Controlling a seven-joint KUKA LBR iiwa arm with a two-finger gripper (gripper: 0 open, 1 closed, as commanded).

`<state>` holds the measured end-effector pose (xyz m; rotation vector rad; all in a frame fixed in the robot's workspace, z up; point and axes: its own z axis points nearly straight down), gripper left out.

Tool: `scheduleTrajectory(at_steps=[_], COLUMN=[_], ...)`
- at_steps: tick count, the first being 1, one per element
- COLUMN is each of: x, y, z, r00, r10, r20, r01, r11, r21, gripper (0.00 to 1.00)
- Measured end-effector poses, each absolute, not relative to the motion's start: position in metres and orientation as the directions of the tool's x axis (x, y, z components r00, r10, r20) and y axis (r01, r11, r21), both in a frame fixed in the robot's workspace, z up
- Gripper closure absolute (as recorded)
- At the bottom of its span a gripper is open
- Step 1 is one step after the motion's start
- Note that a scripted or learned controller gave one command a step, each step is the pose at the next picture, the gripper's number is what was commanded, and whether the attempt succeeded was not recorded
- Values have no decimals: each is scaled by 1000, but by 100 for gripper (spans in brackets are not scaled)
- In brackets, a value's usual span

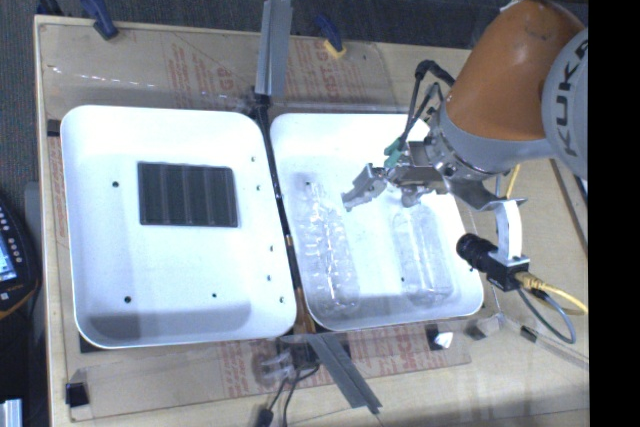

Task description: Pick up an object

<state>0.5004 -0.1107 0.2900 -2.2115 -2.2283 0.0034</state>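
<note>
Camera view: your gripper (385, 187) hangs between two clear bottles, fingers spread and empty; left bottle (327, 250) lies lengthwise just below-left.

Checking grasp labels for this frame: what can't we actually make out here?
- Claw: too small and blurred in the camera view to read its state or any hold.
- Right clear bottle: its top end is covered by the claw and wrist.
- Left clear bottle: transparent on the white right bin, so its outline is faint.
- Arm: cut off at the right.
</note>
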Motion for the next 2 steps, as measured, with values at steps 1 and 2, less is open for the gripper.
scheduleTrajectory(at_steps=[1, 2], x=[485, 528], y=[-114, -186], z=[207, 188], r00=[223, 126], r10=[975, 992], r20=[0, 0], r01=[975, 992], r11=[-223, -126], r21=[-4, -2], gripper=[0, 0])
